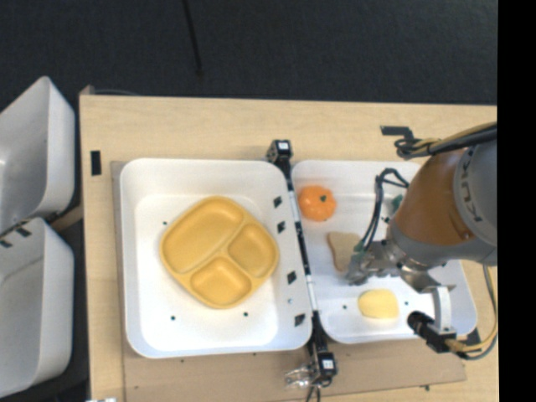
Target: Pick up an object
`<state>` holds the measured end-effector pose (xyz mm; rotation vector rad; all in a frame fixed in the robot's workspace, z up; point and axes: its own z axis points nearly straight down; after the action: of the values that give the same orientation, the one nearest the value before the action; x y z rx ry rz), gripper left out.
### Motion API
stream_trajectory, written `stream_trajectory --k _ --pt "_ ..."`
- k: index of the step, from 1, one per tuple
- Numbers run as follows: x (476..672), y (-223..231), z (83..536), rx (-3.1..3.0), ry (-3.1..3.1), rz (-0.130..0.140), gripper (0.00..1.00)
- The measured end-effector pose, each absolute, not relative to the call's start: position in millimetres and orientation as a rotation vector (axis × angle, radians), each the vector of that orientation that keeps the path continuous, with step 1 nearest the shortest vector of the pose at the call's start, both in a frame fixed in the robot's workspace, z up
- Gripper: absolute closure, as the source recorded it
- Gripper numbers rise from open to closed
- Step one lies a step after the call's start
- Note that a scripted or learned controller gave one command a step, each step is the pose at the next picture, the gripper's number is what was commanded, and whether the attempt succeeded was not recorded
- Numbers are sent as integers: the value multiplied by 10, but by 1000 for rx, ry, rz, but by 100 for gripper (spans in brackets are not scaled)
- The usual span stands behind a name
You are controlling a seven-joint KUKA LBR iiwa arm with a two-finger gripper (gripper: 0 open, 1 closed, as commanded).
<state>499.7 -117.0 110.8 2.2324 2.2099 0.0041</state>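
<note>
Down in the right bin my fingers hang low above the floor, and I cannot tell whether they are open or closed. A tan flat piece lies just beside them. The pale yellow lemon-like object is near, the small orange farther. The yellow divided plate fills the left bin on the worktop.

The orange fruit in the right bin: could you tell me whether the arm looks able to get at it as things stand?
Probably yes. The orange fruit sits alone near the right bin's far left corner, with nothing over it. The gripper hovers close by in that bin, beside a tan piece.
</note>
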Motion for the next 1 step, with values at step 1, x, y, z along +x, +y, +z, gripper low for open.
stream_trajectory --k 1 --pt "4987 -1115 1563 2214 2222 5 100"
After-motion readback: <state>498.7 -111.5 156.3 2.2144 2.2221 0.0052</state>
